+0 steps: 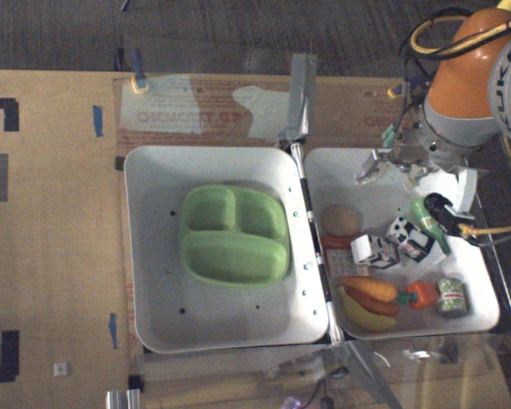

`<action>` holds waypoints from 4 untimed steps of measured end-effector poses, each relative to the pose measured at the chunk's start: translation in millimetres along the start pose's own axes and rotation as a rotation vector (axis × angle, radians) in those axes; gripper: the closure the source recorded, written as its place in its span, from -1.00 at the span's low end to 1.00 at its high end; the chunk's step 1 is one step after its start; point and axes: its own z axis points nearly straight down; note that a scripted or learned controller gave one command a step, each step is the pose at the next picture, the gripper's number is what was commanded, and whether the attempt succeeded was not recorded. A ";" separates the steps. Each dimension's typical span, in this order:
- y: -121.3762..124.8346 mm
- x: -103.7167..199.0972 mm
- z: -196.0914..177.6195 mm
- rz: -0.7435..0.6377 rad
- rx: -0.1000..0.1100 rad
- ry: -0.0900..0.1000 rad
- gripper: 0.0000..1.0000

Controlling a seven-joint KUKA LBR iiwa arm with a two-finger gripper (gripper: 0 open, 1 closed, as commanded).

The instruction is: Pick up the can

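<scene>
Across the left white bin (pixel 145 254) a green sectioned plastic tray (pixel 235 235) lies flat, out of play. Rightward, toy food crowds the right bin's (pixel 341 173) front; the small green-and-red can (pixel 451 297) stands in its near right corner. Above the far end, the end effector (pixel 399 169) hangs released, well apart from it.

Dim, even light with a soft, grainy look throughout. The white bins (pixel 153 313) are brightest, while the floor (pixel 238 15) lies dark. Pale glare sits on a plastic sheet (pixel 196 109).
</scene>
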 end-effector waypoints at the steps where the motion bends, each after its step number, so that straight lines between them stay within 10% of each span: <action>1: -37.3 -23.1 94.2 -0.033 -0.006 -0.002 -1.00; 2: -79.1 -34.7 105.6 0.194 -0.021 -0.003 -1.00; 3: -80.2 -35.6 97.9 0.198 -0.018 -0.003 1.00; 4: -102.2 29.9 13.8 0.671 0.001 -0.001 1.00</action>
